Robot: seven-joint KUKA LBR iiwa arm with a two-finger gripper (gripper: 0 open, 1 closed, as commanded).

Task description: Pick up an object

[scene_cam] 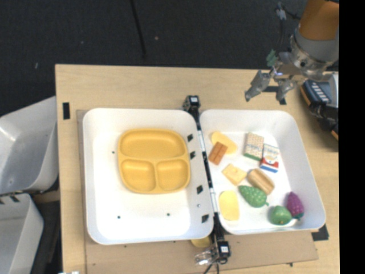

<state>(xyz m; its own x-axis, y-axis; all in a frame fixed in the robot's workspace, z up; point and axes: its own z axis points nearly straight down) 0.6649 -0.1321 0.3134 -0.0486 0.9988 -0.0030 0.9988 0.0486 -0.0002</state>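
Gripper (267, 91) open, holding nothing
Hovering beyond far edge of right bin (296, 131); toy foods inside bin, untouched

Glossy white plastic bins (97, 221), matt wooden bench (131, 84)

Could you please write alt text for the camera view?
A gripper hangs open above the bench, beyond the right bin, which holds small toy foods. The left bin holds a yellow divided tray.
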